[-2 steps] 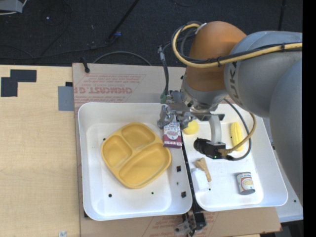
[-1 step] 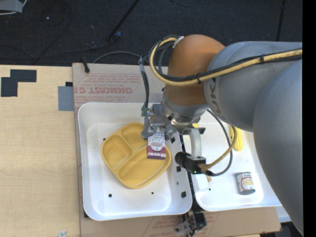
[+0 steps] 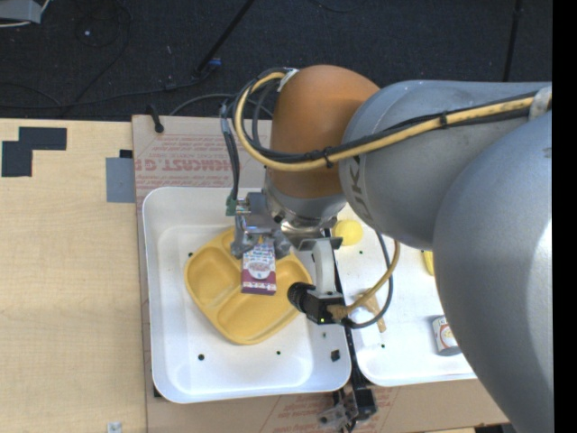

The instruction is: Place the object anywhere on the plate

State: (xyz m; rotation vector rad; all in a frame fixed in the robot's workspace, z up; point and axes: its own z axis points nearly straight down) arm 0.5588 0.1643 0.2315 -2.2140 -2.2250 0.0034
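Observation:
A yellow divided plate (image 3: 225, 300) lies in the left white bin (image 3: 180, 368), tilted on a diagonal. Over its upper right compartment stands a small carton (image 3: 259, 271) with a white, red and purple label. My gripper (image 3: 257, 244) reaches down from the big orange and grey wrist and is shut on the carton's top end. The carton's lower end sits over the plate; whether it touches the plate I cannot tell.
A yellow rounded object (image 3: 351, 233) lies by the divide between the bins, partly hidden by the arm. The right bin (image 3: 406, 368) holds a small packet (image 3: 444, 334) and a yellow piece (image 3: 427, 262). The arm covers most of the right side.

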